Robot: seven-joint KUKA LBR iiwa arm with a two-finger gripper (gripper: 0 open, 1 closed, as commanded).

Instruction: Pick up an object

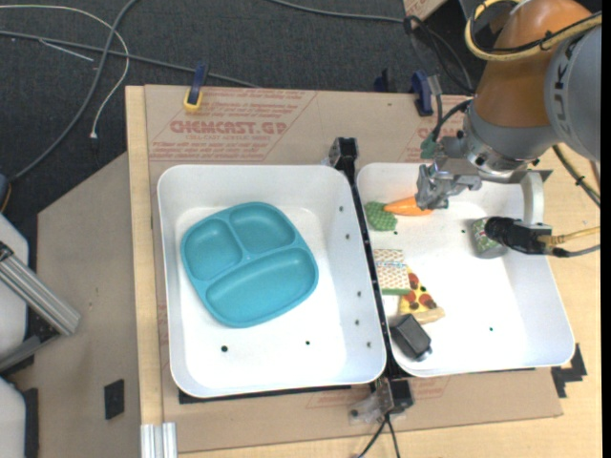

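Pincer (434,195) hangs over the carrot (410,207), green piece (380,218) just beside.

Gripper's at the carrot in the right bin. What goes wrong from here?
1. The gripper sits over one end of the carrot, not its middle. An off-centre grasp may let the carrot pivot or slip out.
2. The carrot's green top lies close to the left wall of the right bin. A nudge could shove it against that wall rather than lift it.
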